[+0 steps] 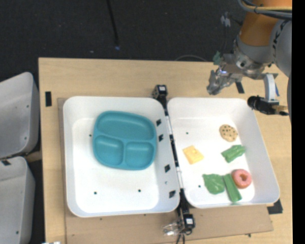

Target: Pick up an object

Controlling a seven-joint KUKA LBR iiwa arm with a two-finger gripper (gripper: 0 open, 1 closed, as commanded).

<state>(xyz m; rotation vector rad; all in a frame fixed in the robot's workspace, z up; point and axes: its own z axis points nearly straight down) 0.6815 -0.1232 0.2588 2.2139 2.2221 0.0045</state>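
— What does the place look like?

— A light wooden bench [51, 80] set against a dark floor, with pale grey panels [10, 116] past its left edge. Two shallow white bins sit on it side by side. The left bin [79, 187] holds a teal divided plate [125, 140], nearer the bin's far edge than its near one.

— And the right bin?

— The right bin [193, 116] holds the small things. A round speckled cookie [228, 132] lies towards its right edge. A yellow wedge of cheese [192, 154] sits nearer the left edge, about halfway down. A green piece [233, 153] lies just below the cookie. In the near right corner a pink doughnut [241, 178] touches a long green piece [231, 188], with a flatter green leafy piece [212, 183] just beside them on the left.

— Where is the arm?

— It comes in at the far right corner of the bench. The gripper [217, 84] hangs beyond the far edge of the right bin, over bare wood, well apart from every item. The cookie is the nearest of them.

— Is it grasping anything?

— Nothing shows between the fingers; whether they are spread or closed I cannot tell.
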